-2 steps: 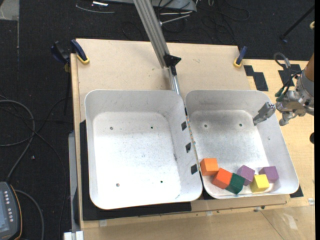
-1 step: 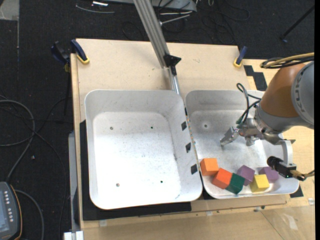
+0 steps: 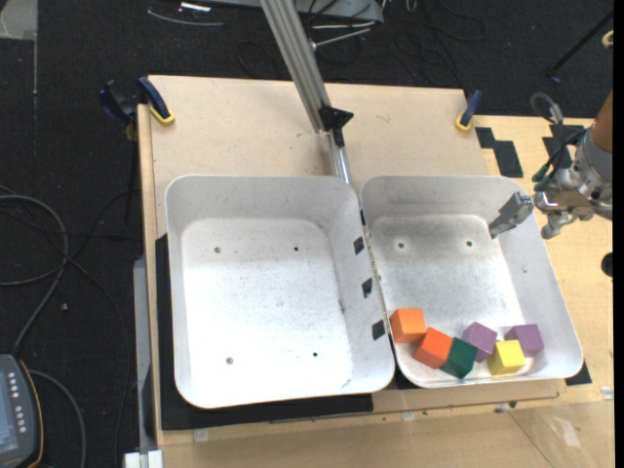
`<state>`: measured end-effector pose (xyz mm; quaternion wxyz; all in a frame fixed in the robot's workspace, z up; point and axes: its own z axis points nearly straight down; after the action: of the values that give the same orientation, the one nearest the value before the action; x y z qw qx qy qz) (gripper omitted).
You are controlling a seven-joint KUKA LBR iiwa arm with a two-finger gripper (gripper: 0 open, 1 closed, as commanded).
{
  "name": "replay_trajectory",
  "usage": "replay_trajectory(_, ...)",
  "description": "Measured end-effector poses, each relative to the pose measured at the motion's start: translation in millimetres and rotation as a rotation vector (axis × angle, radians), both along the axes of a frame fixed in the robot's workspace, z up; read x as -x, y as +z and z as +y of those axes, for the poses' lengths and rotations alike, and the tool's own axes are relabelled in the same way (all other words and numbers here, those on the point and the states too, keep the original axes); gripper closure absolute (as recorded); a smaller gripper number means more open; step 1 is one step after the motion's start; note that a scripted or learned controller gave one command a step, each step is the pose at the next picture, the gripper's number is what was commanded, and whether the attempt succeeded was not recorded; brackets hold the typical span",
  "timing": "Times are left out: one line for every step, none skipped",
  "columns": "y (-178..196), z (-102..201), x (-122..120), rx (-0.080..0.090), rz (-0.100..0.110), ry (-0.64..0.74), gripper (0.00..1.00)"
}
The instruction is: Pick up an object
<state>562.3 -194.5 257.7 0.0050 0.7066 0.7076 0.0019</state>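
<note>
While the pincer [image 3: 534, 211] hangs over the right bin's [image 3: 546, 261] rim — grip state unclear; blocks [image 3: 458, 345] cluster along its near wall — unlabelled.

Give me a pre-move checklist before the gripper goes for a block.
1. Blocks are in the right bin, clustered at its near edge: ok.
2. Gripper is over a block: not ok, it sits at the bin's far right rim.
3. Gripper carries nothing: ok.
4. Orange block has room around it: not ok, it touches the red-orange block.
5. Green block is free to grasp: not ok, it is wedged among its neighbours.
6. Finger opening: cannot tell.
</note>
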Motion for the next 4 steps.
replay_trajectory(-162,67,73,-0.002,0.007,-0.004,0.00)
replay_trajectory(-30,-20,46,0.003,0.000,-0.005,0.00)
replay_trajectory(-164,9,30,-0.003,0.008,0.001,0.00)
replay_trajectory(3,-21,21,0.000,0.001,0.001,0.00)
